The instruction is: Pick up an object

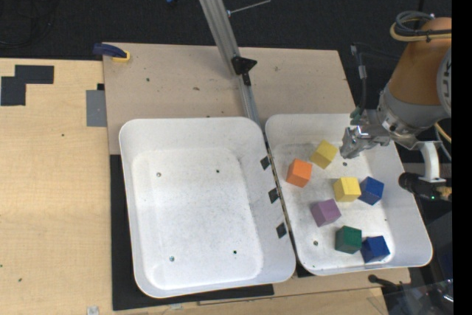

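Two white bins (147, 130); seven blocks: two yellow (324, 154), two blue (372, 189), one orange (299, 172), purple (325, 212), seemingly green (348, 239).

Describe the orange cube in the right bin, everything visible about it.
The orange cube is a small, matte, plain-faced block, looking like foam or painted wood. It lies turned at an angle to the bin's edges, near the left wall of the right bin, closest to the divide. Nothing touches it; a yellow cube sits apart, up-right of it.

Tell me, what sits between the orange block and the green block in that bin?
The purple block lies roughly between the orange block and the green block, as the camera view shows.
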Robot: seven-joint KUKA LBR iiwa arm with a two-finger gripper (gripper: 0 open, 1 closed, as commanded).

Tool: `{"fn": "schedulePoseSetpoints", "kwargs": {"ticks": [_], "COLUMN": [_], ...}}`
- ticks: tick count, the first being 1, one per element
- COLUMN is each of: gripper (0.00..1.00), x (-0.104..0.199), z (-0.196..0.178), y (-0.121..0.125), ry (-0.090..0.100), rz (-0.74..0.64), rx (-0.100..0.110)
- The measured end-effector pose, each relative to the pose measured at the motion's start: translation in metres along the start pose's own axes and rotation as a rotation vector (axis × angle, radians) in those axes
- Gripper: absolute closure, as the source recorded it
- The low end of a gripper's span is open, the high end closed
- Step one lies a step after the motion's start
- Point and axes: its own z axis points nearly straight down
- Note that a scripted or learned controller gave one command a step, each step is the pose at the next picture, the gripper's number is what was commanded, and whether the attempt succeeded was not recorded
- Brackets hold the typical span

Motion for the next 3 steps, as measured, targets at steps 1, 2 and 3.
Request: {"fn": "schedulePoseSetpoints", "kwargs": {"ticks": [1,2,3], "gripper": [1.0,1.0,1.0], "x": [0.0,-0.001,0.041], "z": [-0.043,-0.085,-0.078], "y": [-0.002,0.0,0.001], "ry": [0.0,0.0,0.002], "rz": [0.0,-0.001,-0.004], "rx": [0.001,0.001,0.007]}}
